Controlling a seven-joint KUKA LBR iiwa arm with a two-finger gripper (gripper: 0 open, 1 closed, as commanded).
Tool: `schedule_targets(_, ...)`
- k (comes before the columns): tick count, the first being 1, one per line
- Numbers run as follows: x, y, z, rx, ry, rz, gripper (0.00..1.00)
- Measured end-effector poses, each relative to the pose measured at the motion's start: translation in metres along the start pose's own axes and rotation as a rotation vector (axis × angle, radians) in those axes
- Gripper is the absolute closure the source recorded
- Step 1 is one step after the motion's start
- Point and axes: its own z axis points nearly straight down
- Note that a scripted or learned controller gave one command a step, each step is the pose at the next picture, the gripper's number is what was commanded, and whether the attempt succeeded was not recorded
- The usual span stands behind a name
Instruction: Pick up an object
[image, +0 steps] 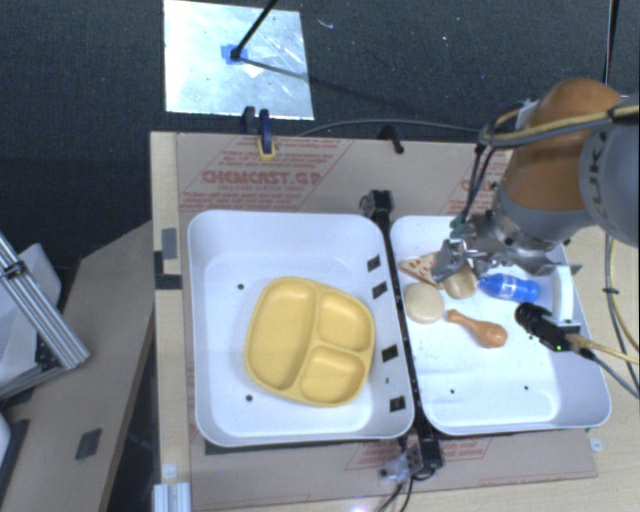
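Your gripper (452, 256) hangs over the right bin (500, 400), grip state hidden, above a pizza slice (418, 267) beside a tan round piece (423, 303): likely light rigid plastic, best pinched across its flat edges.

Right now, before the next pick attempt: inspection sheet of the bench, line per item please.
Surface: two white bins side by side, left bin, right bin, on a board.
Job's things: in the right bin, a pizza slice toy, a beige round piece, a drumstick toy, a blue bottle and a small tan piece.
Clutter: yellow divided tray in the left bin.
Grippers: gripper low over the pizza slice toy and tan piece; grasp not visible.
Cables: black cable over the right bin's right rim; thin cables along the arm.
Surroundings: clamp on the board's far edge; shiny sheet behind.
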Motion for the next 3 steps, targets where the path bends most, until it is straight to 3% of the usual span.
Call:
schedule_targets(1,0.052,-0.017,0.009,0.0,0.0,-0.001,1.0)
schedule_targets(2,0.101,-0.035,-0.004,-0.001,0.001,-0.002,1.0)
schedule_targets(3,0.144,-0.07,-0.004,0.002,0.0,-0.002,1.0)
